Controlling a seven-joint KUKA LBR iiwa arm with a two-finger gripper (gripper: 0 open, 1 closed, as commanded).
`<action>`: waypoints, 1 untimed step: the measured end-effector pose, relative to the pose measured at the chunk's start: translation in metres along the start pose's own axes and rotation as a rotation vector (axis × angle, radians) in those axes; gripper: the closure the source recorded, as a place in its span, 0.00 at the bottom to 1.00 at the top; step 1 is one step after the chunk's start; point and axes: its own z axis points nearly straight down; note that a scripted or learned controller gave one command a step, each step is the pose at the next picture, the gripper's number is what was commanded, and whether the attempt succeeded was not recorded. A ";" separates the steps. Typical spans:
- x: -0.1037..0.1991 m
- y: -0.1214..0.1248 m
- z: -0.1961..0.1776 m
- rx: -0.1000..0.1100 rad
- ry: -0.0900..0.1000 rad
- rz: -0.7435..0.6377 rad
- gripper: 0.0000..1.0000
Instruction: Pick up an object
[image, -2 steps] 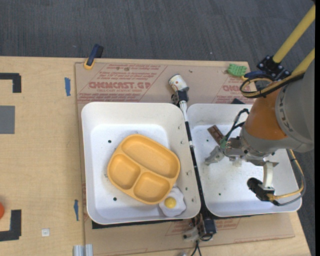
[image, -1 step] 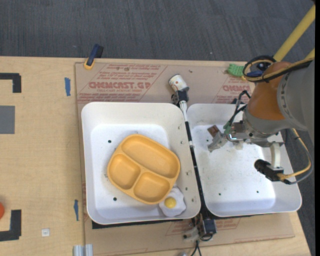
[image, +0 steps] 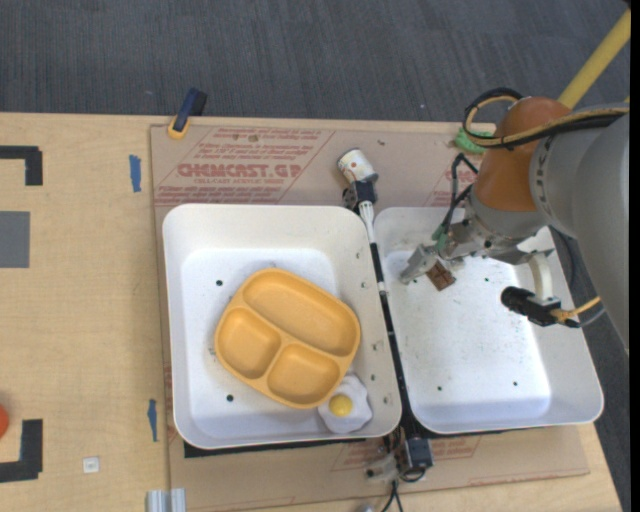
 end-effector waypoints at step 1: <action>0.000 0.001 -0.011 -0.004 -0.002 -0.002 1.00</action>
